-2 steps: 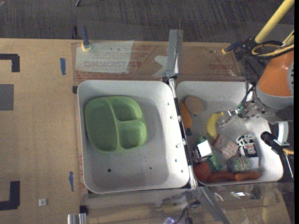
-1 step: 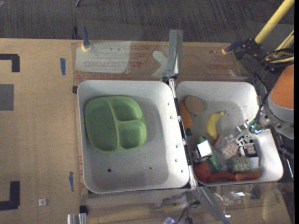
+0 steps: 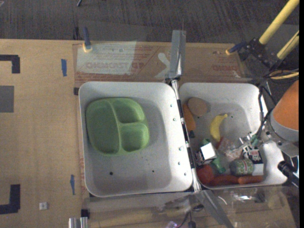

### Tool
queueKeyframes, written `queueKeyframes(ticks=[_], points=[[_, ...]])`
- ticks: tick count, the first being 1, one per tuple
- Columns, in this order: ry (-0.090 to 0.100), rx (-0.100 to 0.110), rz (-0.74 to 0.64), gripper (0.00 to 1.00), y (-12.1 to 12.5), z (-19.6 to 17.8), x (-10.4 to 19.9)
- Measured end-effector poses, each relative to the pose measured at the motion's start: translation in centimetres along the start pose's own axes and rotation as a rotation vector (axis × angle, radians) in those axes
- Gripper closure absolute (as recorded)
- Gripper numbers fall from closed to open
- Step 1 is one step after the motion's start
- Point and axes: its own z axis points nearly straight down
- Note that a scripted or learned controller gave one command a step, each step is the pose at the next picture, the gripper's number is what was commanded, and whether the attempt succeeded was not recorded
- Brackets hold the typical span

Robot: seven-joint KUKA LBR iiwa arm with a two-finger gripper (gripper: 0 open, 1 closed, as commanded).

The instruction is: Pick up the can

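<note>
Tool [image 3: 250,144] grip state unclear, beside squat cylindrical can [image 3: 241,167] among clutter.

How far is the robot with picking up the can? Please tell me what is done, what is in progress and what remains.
Done: the arm has reached over the right bin.
In hand: the gripper is low among the clutter, just above the can, which lies in the bin near the carrot.
Left: grasping and lifting the can; it is not between the fingers yet.
</note>
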Motion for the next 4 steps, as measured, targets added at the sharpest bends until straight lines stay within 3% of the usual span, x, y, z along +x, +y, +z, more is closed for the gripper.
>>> queueKeyframes(ticks=[1, 2, 3, 4], points=[[0.041, 0.052, -0.042, 0.0, -1.0, -3.7, 2.6], [0.036, 0.048, -0.069, 0.0, -2.3, -1.8, -1.2], [0.033, 0.058, 0.247, 0.0, -0.9, -4.8, -0.4], [0.023, 0.042, 0.22, 0.0, -0.5, 1.0, 1.8]])
